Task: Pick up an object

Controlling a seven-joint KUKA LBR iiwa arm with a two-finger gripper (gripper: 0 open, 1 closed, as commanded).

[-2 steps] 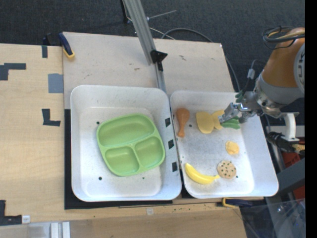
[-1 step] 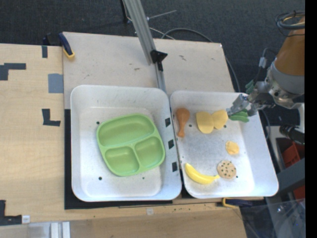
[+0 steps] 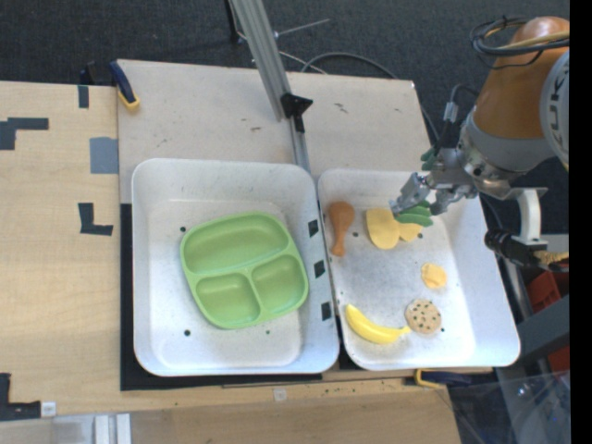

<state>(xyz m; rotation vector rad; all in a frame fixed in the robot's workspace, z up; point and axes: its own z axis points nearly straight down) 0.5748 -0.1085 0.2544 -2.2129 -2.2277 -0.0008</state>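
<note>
My tool [image 3: 418, 202] hangs over the right bin [image 3: 481, 326], above the yellow piece [image 3: 381, 229], with a green thing [image 3: 416, 216] between its fingers.

My end effector [image 3: 418, 202] covers most of a small green object [image 3: 416, 217] beside the flat yellow toy food piece [image 3: 384, 228], so its shape stays unclear. Whether my fingers grip it, I cannot tell. My grey and orange arm [image 3: 518, 91] is cut off at the right edge.
</note>
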